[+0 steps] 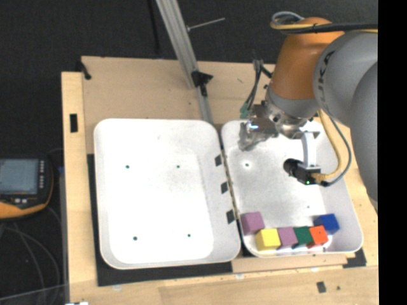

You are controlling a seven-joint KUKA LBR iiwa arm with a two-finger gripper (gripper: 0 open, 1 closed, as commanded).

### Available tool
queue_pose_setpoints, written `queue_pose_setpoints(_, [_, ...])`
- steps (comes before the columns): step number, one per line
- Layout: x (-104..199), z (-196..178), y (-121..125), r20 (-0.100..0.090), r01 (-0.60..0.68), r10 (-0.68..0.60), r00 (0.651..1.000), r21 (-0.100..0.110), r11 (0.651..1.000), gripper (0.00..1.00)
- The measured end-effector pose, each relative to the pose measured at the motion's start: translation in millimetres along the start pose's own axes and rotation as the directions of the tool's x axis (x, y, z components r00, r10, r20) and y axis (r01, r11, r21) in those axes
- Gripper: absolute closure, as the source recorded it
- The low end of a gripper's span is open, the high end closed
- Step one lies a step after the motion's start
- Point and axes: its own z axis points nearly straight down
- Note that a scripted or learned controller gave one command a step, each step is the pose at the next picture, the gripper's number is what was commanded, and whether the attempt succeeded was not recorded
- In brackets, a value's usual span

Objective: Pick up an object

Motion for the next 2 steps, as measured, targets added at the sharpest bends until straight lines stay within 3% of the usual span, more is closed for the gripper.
queue_pose_setpoints(1, [-30.8,20.6,-16.8,0.004,-0.010,0.010,1.000,-0.004,1.000,1.00])
queue_pose_setpoints(2, [49.9,19.6,-33.0,-0.001,0.002,-0.002,1.000,-0.006,1.000,1.00])
